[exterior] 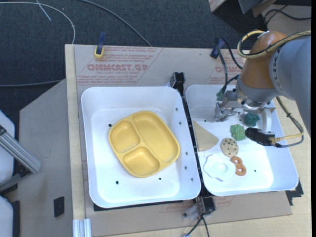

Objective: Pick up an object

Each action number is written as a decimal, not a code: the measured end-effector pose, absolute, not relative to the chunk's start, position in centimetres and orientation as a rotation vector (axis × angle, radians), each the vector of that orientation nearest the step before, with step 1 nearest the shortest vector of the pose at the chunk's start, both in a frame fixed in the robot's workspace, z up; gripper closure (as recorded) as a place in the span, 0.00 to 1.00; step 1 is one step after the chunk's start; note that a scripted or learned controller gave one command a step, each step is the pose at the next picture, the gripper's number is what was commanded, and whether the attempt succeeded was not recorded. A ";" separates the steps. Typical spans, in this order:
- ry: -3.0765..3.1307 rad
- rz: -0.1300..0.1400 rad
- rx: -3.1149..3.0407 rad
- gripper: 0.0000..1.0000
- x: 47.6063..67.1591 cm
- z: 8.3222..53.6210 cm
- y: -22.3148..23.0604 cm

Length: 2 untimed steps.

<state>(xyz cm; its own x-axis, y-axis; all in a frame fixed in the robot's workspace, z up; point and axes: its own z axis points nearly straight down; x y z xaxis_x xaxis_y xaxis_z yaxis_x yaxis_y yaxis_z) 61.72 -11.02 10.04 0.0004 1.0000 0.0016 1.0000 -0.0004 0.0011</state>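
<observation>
The gripper [223,111] hangs low in the right bin [281,179], above the toy food — green pieces [238,131], cookie [229,146], pretzel [239,166]. Its claw's state cannot be told. Crowded items risk a glancing miss — or a double catch. Board lettering [117,67] reads "CHEMCAST GP".

Dark grey carpet [148,14] surrounds the cardboard-topped bench [123,65], crossed by a thin cable [59,6].

Right bin [284,179] crowded mid, yellow tray [143,143] fills left bin [94,132] ctr
</observation>
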 end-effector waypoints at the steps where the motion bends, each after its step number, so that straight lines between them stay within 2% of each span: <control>1: -2.225 -0.005 -2.224 1.00 61.3 16.3 -11.1; 2: -2.229 -0.009 -2.225 1.00 61.6 22.9 -11.0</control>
<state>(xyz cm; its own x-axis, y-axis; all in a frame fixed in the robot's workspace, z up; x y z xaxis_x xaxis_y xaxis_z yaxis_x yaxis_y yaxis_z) 61.55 -10.97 22.90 -0.0017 1.0000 -0.0013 1.0000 0.0018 0.0092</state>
